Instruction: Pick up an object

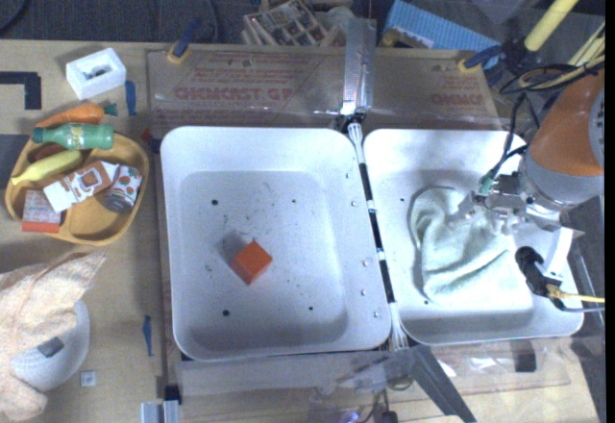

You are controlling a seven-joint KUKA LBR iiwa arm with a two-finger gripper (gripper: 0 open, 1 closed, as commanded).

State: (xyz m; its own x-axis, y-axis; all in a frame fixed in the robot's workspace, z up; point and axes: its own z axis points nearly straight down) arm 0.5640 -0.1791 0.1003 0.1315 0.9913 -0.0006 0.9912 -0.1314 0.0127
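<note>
Gripper (487,208) low in right bin (452,320) near its right edge, touching pale cloth (448,240) lying just left of it; jaw state can't tell; orange block (253,261) mid left bin (192,315).

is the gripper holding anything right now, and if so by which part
Cannot be told: the gripper sits at the right edge of the crumpled pale green cloth in the right white bin.

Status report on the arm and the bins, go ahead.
Gripper low in right bin, at the cloth. Orange block alone in left bin, untouched.
</note>
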